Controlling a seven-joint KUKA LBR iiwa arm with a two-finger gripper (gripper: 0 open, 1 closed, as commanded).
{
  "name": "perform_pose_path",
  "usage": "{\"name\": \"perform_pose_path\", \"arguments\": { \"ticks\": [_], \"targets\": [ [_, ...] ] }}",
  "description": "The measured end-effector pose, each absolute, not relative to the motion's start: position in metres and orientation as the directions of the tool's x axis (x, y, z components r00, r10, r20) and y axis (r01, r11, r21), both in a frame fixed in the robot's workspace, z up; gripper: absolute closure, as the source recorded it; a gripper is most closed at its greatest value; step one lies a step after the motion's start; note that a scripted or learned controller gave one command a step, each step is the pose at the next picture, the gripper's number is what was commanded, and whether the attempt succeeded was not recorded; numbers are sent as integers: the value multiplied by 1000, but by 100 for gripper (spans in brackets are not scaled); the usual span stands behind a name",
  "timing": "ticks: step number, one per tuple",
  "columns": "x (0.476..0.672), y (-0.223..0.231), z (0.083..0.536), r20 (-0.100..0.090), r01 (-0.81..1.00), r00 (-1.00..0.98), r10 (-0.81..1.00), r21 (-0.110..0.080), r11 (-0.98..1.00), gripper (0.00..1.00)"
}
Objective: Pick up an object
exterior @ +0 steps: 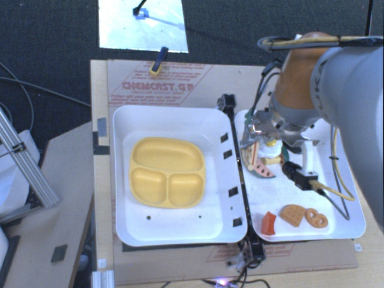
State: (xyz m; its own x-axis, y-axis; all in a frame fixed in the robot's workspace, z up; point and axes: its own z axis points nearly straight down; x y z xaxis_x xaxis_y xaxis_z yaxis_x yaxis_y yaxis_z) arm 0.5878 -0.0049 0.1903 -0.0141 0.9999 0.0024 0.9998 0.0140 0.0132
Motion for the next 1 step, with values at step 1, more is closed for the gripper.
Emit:
{"name": "perform_pose_path", "arguments": {
  "ticks": [1],
  "targets": [
    [586,46,241,2,1000,-10,1000,6,10,100]
  ]
}}
